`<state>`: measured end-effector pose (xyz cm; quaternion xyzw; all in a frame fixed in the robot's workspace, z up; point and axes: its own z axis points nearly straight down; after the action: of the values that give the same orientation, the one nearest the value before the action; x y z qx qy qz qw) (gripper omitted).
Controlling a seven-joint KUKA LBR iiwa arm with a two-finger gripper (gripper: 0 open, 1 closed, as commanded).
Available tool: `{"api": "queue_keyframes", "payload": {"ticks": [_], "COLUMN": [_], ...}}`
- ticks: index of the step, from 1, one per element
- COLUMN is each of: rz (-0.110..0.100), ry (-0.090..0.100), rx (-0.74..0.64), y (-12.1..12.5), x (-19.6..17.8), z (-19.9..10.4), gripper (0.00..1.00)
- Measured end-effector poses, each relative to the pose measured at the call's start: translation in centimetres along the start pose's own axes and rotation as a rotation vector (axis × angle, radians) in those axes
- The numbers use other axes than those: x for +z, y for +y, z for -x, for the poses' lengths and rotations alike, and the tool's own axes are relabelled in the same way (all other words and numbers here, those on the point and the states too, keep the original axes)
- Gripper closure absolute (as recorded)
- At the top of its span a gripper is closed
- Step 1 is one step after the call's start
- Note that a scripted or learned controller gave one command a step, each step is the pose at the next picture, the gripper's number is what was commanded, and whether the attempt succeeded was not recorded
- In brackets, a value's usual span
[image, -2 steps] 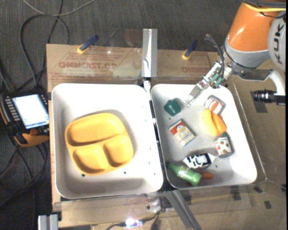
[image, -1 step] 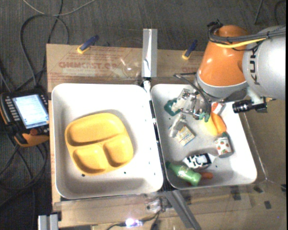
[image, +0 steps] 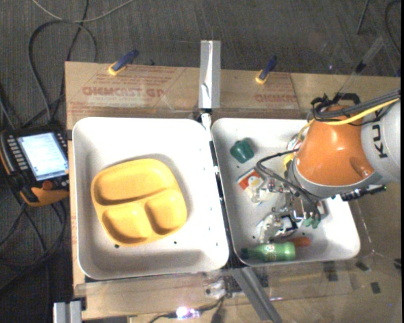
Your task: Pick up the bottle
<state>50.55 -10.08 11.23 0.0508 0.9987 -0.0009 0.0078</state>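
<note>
A green bottle (image: pixel 270 251) lies on its side along the front wall of the right bin (image: pixel 337 247). The gripper (image: pixel 287 215) hangs a little above and behind it, under the orange wrist band (image: pixel 331 155), low over the bin floor. Cables and the wrist hide much of the gripper. Nothing shows between it and the bottle, which rests on the bin floor.
A dark green cup-like object (image: pixel 242 150) and a small red and white item (image: pixel 250 180) lie at the back left of the right bin. The left bin (image: pixel 87 140) bears a yellow divided tray (image: pixel 141 199). A tablet (image: pixel 37 155) sits left of the bench.
</note>
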Motion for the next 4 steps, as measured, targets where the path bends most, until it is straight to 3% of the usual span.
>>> {"api": "queue_keyframes", "payload": {"ticks": [1, 2, 3, 4], "rz": [0.004, 0.004, 0.005, 0.001], "ry": [0.013, 0.014, 0.012, 0.010], "rx": [-0.115, -0.114, -0.072, -0.098], "y": [8.5, 8.5, 11.9, 3.7], "x": [-7.1, -7.1, -7.0, -8.4], "z": [4.4, 4.4, 13.0, 15.5], "gripper": [0.00, 0.00, 0.00, 0.00]}}
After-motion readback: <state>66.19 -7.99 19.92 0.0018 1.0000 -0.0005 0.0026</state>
